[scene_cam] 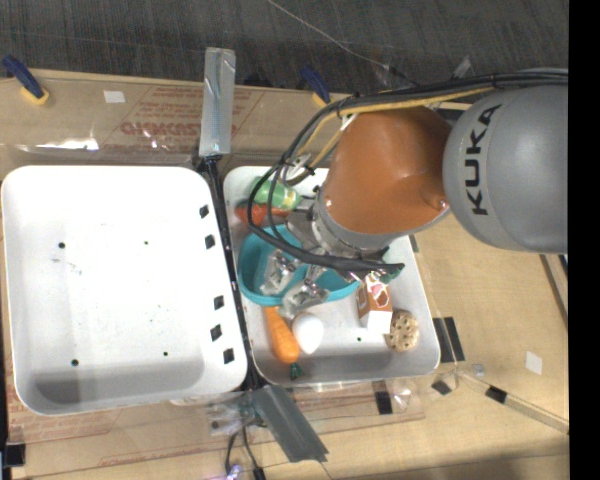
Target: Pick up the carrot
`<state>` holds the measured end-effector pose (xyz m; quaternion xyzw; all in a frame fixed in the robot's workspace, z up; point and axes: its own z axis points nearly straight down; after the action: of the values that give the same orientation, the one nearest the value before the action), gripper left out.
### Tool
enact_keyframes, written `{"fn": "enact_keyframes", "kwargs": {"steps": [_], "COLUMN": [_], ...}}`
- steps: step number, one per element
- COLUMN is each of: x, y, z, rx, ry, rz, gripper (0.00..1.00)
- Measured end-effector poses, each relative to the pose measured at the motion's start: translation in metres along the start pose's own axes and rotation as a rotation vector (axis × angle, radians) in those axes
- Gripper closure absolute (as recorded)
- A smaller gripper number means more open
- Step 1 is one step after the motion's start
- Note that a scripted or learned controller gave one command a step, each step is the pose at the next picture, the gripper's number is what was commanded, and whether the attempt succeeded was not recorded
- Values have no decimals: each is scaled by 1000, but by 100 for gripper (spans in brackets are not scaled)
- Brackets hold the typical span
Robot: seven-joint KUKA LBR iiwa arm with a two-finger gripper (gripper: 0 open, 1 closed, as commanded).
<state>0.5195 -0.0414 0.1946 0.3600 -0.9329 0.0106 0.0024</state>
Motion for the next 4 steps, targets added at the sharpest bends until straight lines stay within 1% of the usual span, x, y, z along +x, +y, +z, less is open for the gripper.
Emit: {"fn": "enact_keyframes", "kwargs": {"steps": [1,2,3,4], "x": [-17,1,-7,72], "y": [3,-12,-3,-15], "z": [-4,-6,-5,66], "rx": [12,-4,-14,-22], "ry": [12,-9,-16,-9], "rz": [-148,-216,-234,103], "gripper": [100,100,0,0]}}
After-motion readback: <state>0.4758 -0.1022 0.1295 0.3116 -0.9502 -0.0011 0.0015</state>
